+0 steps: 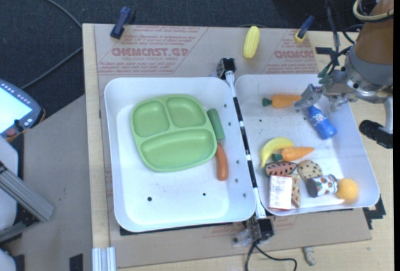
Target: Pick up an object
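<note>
- While the gripper (314,98) sits low over the far part of the right bin (369,157), its state cannot be told from the camera view; the metal parts blur together there.
- Blue bottle (320,122) lies tilted just below and beside the gripper, apparently touching or nearly so. Orange carrot (282,101) lies just to the gripper's left. Likeliest targets, as a judgement.
- Risk: two candidates sit on either side of the gripper. A closing move could catch neither, or nudge one into the other.
- Risk: the bottle looks round and smooth and lies at a slant. It may roll or squirt out if pinched off-centre.
- Risk: the bin's far wall is near; a pushed carrot could wedge against it.
- Near-end cluster in the same bin: banana (275,148), a second carrot (297,153), a card packet (282,192), a small can (322,186), an orange fruit (347,190). They are packed and touching, so a grasp there would likely disturb neighbours.
- Left bin (125,201) holds a green divided plate (175,132), with a green stick (216,123) and an orange stick (222,162) beside its right edge. Well apart from the arm.
- Yellow corn cob (251,42) lies on the bench (94,138) outside both bins.
</note>
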